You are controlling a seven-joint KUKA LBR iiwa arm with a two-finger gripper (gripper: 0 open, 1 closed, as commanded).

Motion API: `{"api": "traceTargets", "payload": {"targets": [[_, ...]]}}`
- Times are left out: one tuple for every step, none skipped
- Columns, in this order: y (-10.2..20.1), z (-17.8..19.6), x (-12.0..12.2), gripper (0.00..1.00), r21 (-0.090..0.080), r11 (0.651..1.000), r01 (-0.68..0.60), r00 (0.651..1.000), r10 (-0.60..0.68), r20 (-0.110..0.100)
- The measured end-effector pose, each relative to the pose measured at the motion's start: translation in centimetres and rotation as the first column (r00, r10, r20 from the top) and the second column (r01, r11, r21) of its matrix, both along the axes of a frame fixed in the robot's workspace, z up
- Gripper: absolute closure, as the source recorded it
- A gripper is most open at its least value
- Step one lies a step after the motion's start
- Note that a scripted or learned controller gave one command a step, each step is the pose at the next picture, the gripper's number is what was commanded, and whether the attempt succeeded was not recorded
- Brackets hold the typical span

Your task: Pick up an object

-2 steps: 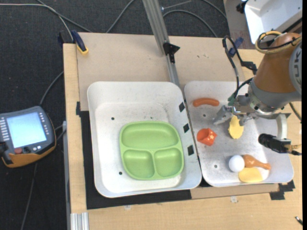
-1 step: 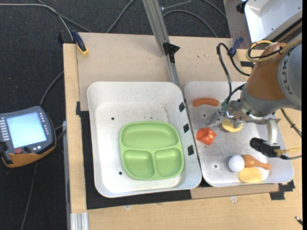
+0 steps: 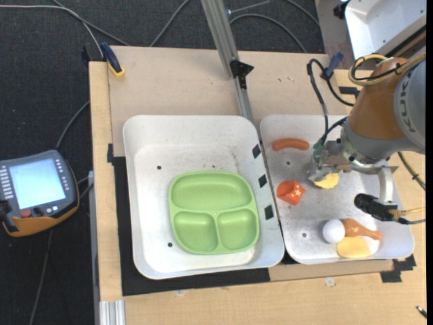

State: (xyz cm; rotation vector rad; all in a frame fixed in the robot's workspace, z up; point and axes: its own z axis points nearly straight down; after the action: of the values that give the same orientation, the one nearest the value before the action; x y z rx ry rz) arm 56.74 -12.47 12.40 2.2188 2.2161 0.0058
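Yellow toy (image 3: 327,180) in right bin (image 3: 298,242) directly under gripper (image 3: 323,170), fingers touching it (grip state cannot be told), sausage (image 3: 290,144) and red block (image 3: 291,192) nearby, green tray (image 3: 214,211) in left bin (image 3: 145,181).

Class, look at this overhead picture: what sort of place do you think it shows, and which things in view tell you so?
Probably a robotics lab set up for grasping trials. A grey and orange robot arm reaches over two white bins on a bench, toy items such as an orange sausage lie in one, and a control pendant sits on the floor.
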Motion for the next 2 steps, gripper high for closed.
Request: {"api": "traceTargets", "payload": {"targets": [[-0.6, 5.8, -0.6, 1.00, 0.000, 1.000, 0.000, 1.000, 0.000, 0.000], [-0.2, 12.1, 0.0, 1.00, -0.001, 1.000, -0.004, 1.000, 0.004, 0.002]]}}
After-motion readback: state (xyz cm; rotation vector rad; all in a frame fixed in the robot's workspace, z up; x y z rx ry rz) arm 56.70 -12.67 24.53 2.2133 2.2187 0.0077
